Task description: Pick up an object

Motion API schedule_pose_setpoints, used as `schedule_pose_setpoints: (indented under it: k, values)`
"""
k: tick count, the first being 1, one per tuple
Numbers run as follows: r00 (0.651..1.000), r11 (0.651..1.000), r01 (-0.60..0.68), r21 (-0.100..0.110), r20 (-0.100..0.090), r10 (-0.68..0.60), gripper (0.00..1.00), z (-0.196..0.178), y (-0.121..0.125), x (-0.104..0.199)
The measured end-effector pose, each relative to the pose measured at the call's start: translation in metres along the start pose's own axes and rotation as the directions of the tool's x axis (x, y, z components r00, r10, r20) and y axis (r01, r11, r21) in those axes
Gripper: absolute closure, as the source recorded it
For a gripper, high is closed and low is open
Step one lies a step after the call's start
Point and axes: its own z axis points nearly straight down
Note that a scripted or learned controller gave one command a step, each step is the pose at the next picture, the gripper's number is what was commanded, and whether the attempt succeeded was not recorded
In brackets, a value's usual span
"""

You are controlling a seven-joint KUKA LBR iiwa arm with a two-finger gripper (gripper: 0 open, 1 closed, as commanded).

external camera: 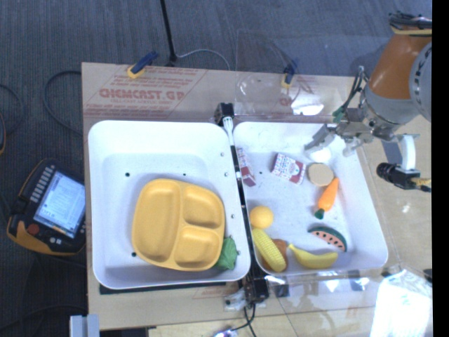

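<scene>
this looks like a robotics lab: a grey and orange robot arm (403, 69) works at a plywood bench (140, 93) with two white bins (105, 146), a control pendant (49, 206) and loose cables (63, 83) lie on grey carpet (70, 20).

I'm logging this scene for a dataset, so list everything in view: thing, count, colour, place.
Bins: 2, white, side by side on the bench.
Divided tray: 1, yellow, left bin.
Green item: 1, partly under the tray's right corner; cannot identify.
Small carton: 1, red and white, right bin, upper middle.
Round disc: 1, tan, beside the carton.
Carrot: 1, orange, below the disc.
Lemon: 1, yellow, right bin, left side.
Corn: 1, yellow, lower left.
Banana: 1, yellow, lower edge.
Watermelon slice: 1, red and green, above the banana.
Handheld pendant: 1, on the floor, left.
Gripper: 1, grey, over the right bin's upper right corner.
</scene>
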Motion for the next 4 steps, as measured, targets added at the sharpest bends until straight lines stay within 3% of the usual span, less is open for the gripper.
schedule_pose_setpoints:
  k: [1,2,3,4]
  values:
    - [0.968,0.968,-0.251,-0.013,-0.006,0.251,0.00,0.090,-0.031,-0.019]
    - [0.732,0.732,-0.681,-0.014,-0.032,0.681,0.00,0.100,-0.063,-0.016]
    - [0.734,0.734,-0.679,-0.010,-0.013,0.679,1.00,0.094,-0.068,-0.020]
    - [0.522,0.522,-0.853,0.000,-0.001,0.853,1.00,-0.048,-0.116,0.039]
